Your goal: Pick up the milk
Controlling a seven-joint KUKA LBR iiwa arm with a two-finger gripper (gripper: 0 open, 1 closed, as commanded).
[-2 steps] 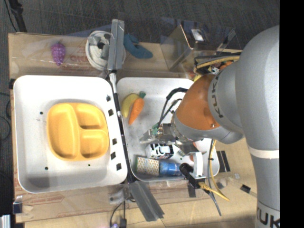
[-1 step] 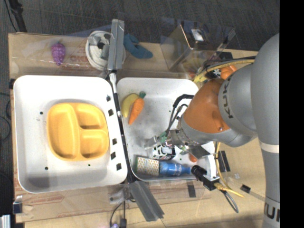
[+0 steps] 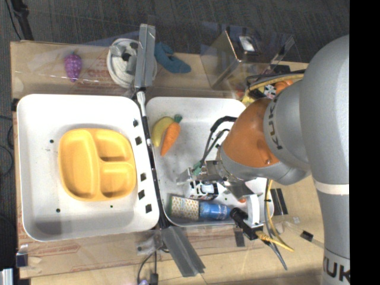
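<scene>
Yellow tray (image 3: 98,162) in left bin (image 3: 35,114). Right bin (image 3: 196,105): carrot (image 3: 170,136), then milk (image 3: 199,208) lying along the near wall, probably. Gripper (image 3: 205,181) just above it; opening indiscernible. Approach step; next, descend and close.

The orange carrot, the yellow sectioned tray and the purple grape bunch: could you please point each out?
orange carrot (image 3: 170,136), camera view, middle of its body
yellow sectioned tray (image 3: 79,163), camera view, its large compartment
purple grape bunch (image 3: 73,66), camera view, centre of the cluster
</scene>
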